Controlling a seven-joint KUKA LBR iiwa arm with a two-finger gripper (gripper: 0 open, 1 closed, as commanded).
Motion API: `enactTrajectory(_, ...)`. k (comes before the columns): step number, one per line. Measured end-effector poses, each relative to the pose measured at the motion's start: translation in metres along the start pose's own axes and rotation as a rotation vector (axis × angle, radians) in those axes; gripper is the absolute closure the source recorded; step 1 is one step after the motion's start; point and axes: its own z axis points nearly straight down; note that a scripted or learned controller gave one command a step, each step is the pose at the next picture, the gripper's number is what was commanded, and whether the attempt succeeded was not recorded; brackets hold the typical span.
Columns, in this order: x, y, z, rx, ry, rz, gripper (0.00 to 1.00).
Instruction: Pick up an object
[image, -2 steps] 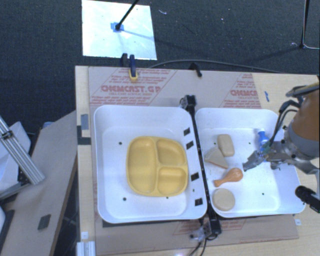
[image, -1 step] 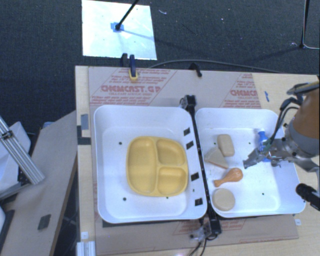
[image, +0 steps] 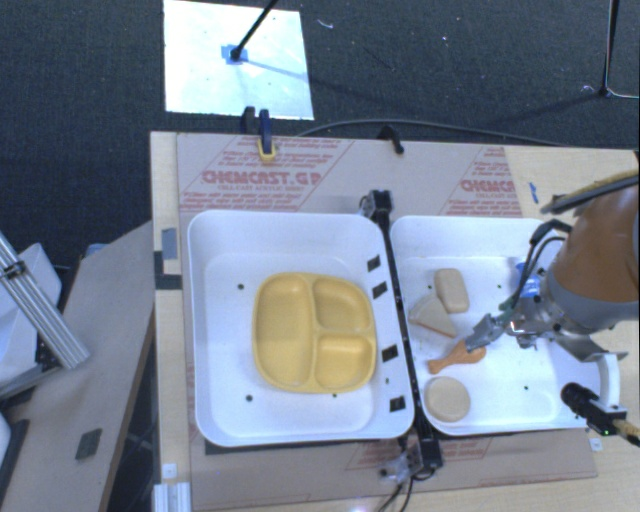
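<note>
Orange spoon (image: 457, 356) lies lower right of centre, its end touching the gripper (image: 487, 329); jaws' state: cannot tell. Smooth, flat, tapered plastic.

single fixed camera, mounted above the bench (image: 330, 160), looking down at a slant. far edge of the bench lies toward 12 o'clock, near edge toward 6. both white bins in frame: left bin (image: 215, 300) at centre, right bin (image: 500, 410) toward 3 o'clock. arm (image: 600, 270) enters from 3 o'clock. medium distance; dark floor (image: 80, 90) visible toward 12 and 9 o'clock.
</note>
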Motion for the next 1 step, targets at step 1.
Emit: enactTrajectory(1, -0.0099, 0.0010, 0.0499, 0.000, 0.001, 0.000, 0.00)
